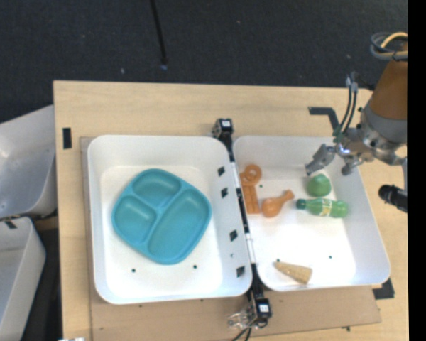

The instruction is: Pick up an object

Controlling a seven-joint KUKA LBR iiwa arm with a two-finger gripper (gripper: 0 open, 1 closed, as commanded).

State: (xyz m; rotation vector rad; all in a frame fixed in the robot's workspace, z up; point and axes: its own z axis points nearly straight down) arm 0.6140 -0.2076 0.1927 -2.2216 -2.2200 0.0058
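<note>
From my station I see the arm (387, 98) coming in at the right edge, where it is cut off, so I get only its orange band and grey wrist. Its gripper (334, 160) hangs over the upper right part of the right bin (355, 261). The two fingers (318, 159) are spread apart with nothing between them, though they are small and a bit blurred, so I cannot read their tips clearly.

Just below the gripper lies a green ball (318, 185); I cannot tell whether a fingertip touches it. Right beside the ball, lower and to its right, a green bottle (322, 207) lies on its side. Left of that sits an orange pear-shaped toy (276, 204), and further left, near the bins' shared wall, an orange ring-handled piece (250, 187) whose exact shape I cannot make out. A tan cone (294, 271) lies near the bin's front edge, well apart from the rest.

The left bin (106, 275) holds a teal divided plate (162, 215), tilted in its placement. Cables (349, 109) run down by the wrist, partly hiding the joint above the gripper. Pale shapes (14, 169) at the far left are cropped and I cannot identify them.
</note>
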